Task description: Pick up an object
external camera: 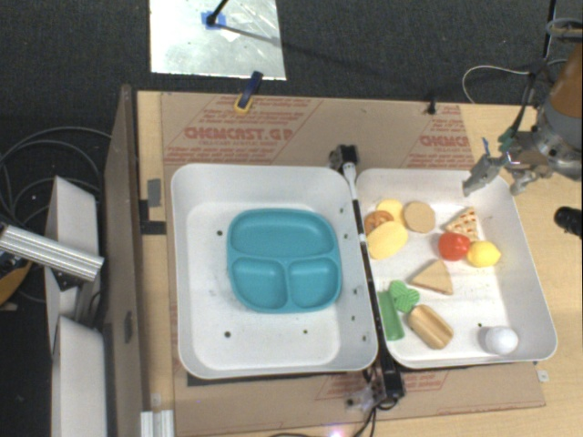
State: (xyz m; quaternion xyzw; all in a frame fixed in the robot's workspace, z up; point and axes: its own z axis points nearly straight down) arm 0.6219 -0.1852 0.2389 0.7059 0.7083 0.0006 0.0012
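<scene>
The gripper (499, 176) hangs over the far right corner of the right bin (537, 308), at its upper rim; its two fingers (477, 177) stand apart, spread wide, with nothing between them; the arm (563, 107) comes in from the right edge.

The food pieces all lie in the right bin, below and left of the gripper and apart from it. Nearest is a pizza slice (464, 221), with a red tomato (454, 245) just below it and a lemon (484, 254) touching the tomato's right side; a round cookie (420, 217) sits to the left, beside a yellow piece (390, 210) and a small orange piece (376, 220); a yellow potato (387, 239) lies under those, against the bin's left wall. Lower down, a tan wedge (433, 278) lies mid-bin; a green vegetable (395, 306) lies along the left wall; a bread roll (430, 326) touches it on the right; a white egg (499, 340) rests near the front right corner.

The left bin (209, 335) holds a blue tray (284, 260) with three compartments, lying flat in the middle.
</scene>
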